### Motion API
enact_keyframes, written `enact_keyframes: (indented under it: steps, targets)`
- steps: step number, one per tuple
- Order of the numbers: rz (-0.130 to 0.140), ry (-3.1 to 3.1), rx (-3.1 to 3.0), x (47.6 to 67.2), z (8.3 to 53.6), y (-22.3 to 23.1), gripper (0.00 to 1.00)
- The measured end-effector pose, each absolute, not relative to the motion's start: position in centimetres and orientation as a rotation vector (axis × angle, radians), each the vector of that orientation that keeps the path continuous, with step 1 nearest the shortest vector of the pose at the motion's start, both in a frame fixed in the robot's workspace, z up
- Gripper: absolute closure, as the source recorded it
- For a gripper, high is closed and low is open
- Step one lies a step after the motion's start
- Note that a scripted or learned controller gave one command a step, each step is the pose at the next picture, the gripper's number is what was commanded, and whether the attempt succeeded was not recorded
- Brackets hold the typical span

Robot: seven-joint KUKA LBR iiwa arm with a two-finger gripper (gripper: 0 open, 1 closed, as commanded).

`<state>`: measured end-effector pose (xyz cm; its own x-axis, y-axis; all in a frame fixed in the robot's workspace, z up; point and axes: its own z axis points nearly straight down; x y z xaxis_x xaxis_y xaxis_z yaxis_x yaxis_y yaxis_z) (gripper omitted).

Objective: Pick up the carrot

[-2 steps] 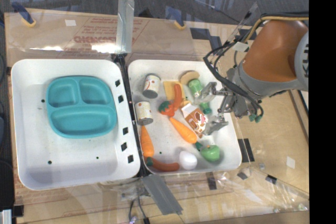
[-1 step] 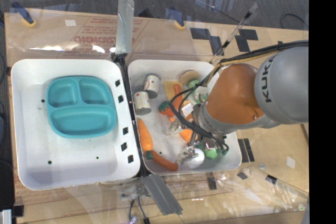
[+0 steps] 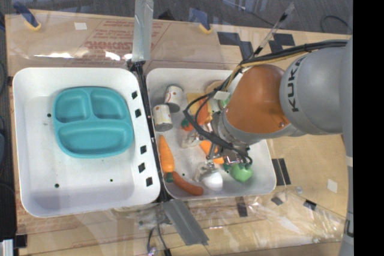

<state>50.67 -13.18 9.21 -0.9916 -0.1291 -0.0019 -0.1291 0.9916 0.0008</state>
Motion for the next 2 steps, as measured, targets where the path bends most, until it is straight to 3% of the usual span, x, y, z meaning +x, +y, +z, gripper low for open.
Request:
enact_keyframes:
  steps: [1, 2]
  targets:
    - [0.001, 3.131, -0.217, 50.8, 10.2, -13.0, 1.00]
    - [-0.004, 3.126, -0.225, 51.3, 19.8, -13.3, 1.00]
